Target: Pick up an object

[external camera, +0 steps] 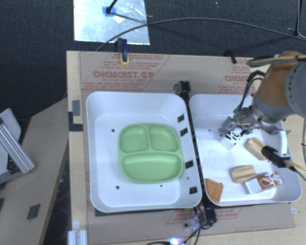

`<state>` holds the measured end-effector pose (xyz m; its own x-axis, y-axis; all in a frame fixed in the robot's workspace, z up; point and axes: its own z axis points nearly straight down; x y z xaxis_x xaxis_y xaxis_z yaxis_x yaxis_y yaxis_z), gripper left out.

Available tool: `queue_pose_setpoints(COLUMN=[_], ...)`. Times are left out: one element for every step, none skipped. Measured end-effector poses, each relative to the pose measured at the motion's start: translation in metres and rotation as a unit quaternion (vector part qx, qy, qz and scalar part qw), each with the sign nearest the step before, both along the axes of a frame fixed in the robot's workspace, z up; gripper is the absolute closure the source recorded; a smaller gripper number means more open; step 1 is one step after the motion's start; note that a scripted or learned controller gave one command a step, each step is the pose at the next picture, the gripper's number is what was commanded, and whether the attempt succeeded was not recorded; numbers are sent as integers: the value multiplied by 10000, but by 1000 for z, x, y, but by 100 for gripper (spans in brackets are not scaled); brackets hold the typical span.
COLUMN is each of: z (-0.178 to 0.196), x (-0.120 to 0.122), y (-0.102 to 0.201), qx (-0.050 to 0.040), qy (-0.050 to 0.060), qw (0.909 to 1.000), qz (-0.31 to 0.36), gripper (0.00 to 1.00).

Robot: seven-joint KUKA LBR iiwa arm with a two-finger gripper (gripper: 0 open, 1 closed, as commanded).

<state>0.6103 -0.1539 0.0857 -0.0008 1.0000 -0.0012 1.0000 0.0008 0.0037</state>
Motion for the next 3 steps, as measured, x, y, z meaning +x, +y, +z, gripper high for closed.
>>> queue_pose_setpoints(z=[13,59,122], x=[2,-3,4], y=[-1,1,-2], qx=[-11,3,-4], qy=[-40,0,-21], qw=[10000,10000,10000], qz=[-2,0,20], gripper=[100,100,100])
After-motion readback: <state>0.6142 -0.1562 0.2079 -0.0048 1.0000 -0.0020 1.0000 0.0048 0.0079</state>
